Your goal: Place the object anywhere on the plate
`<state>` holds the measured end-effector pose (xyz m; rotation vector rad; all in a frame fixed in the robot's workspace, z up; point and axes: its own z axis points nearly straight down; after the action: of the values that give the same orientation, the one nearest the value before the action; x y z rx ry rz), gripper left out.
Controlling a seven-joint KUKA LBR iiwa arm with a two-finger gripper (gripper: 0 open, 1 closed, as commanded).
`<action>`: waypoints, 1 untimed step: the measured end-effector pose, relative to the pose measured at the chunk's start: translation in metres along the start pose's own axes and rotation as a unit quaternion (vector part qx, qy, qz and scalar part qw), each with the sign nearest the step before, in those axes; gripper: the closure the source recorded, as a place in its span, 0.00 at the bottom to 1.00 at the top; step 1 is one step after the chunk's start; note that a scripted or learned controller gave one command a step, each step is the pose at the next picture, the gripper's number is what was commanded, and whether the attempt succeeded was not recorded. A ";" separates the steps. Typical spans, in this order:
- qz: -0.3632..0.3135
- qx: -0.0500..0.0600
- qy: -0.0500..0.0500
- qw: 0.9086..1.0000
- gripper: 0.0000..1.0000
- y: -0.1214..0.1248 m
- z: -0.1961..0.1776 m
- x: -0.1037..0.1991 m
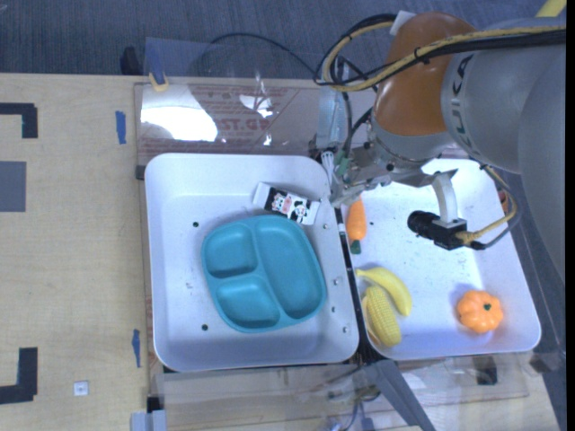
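Near edge, right bin (517,330): a yellow toy corn cob (381,318) lies touching a yellow toy banana (390,287), with a small orange toy pumpkin (479,312) well apart to their right.

Left bin (171,268): a teal three-compartment plastic plate (262,272) sits near the middle, nothing on it. Just beyond its far right corner lies a small white card with black print (289,204), touching or just overlapping the plate rim (cannot tell which).

Further back, an orange toy carrot with a green end (357,224) lies along the left wall of the right bin, directly below the gripper (345,187). Likely the object to be placed; judged not yet lifted.

Gripper: hangs over the divider between the bins, just above the carrot's far end. Cannot tell how far open it is, nor whether it grips anything; the wrist body and cables mask the tips.

Step in hand, as judged: grasp the carrot. It lies close to the bin wall, so the grip should close across its narrow width and clear the wall. Then lift well above the divider and carry left and nearer, releasing over a plate compartment.

Hard to read: the black fitting (437,227) on the arm's cable, and the reflective sheet (225,115) at the far side
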<state>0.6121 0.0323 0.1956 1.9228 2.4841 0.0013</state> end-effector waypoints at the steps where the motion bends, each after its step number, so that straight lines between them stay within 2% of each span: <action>1: -0.200 0.003 0.002 0.980 1.00 0.000 0.051 0.075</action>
<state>0.5932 0.1050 0.1449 1.3892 2.8236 -0.0026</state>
